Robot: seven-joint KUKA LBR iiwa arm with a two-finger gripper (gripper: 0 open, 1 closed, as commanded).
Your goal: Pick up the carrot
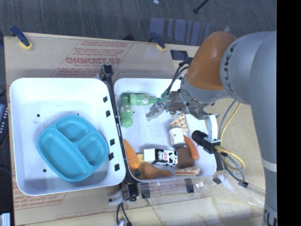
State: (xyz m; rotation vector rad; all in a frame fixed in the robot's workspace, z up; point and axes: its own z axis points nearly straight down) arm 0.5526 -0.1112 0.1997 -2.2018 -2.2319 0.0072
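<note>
Hanging over the right bin [141,86], the gripper [156,108] has its fingers spread wide, holding nothing. The carrot [131,155] lies near the bin's left wall, beside the toy cow [165,157].

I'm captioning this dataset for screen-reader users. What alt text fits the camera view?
A grey robot arm reaches from the right over the right bin, its hand above the bin's middle, apart from the carrot at the bin's lower left edge. The left bin holds a blue divided plate.

Red "CHEMCAST GP" on the cardboard sheet [89,55] — "KUKA" on the arm [244,65].
</note>
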